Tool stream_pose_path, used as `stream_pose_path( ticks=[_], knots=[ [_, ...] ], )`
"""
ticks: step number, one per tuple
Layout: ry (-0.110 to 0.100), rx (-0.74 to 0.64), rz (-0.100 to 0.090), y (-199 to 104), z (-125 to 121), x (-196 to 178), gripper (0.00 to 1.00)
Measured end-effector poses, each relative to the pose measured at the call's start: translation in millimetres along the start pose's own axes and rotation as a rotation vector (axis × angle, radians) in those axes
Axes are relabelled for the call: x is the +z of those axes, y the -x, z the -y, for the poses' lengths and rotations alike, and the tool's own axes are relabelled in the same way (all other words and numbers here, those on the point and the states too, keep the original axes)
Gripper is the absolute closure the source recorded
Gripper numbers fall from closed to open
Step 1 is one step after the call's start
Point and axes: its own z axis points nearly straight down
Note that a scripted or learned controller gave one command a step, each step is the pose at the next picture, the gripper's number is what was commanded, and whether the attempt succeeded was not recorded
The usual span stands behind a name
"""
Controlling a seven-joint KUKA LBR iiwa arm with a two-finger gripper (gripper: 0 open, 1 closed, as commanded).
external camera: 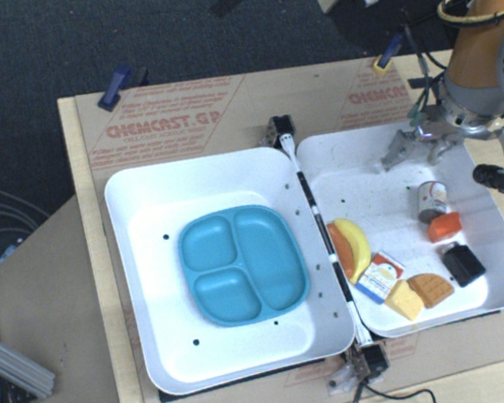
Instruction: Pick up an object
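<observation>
Over on the left, the left bin point(147, 260) is sitting with a blue divided plate point(242, 264) lying flat in its middle, three compartments facing up. Crossing the seam into the right bin point(359, 155), a yellow banana point(355, 244) is lying just beside the dividing wall, with an orange-red piece tucked against its left edge. Just below it a small white and blue carton point(378, 279) is resting tilted, touching a yellow cheese wedge point(402, 300), and a brown cracker-like piece point(431, 288) is leaning right beside that. Further right, a small metal can point(430, 200) is standing near the bin's middle, an orange block point(444, 227) sitting just under it, and a black block point(463, 264) lying below that near the right rim. Up at the bin's top right, the gripper point(412, 150) is hanging over bare bin floor, well apart from every object, holding nothing; how wide it is set I cannot tell.
</observation>
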Motion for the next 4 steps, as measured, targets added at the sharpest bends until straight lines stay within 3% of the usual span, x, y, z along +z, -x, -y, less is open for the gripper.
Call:
stream_pose_path(
  ticks=[1, 2, 3, 4],
  knots=[
    [-0.002, 0.000, 0.000, -0.3, 0.9, 2.2, 0.00],
    [0.007, 0.001, 0.014, 4.1, 0.6, -8.3, 1.00],
    [0.002, -0.001, 0.006, 0.7, 0.4, -7.7, 0.00],
    [-0.001, 0.000, 0.000, 0.2, 0.1, -0.1, 0.00]
  ],
)
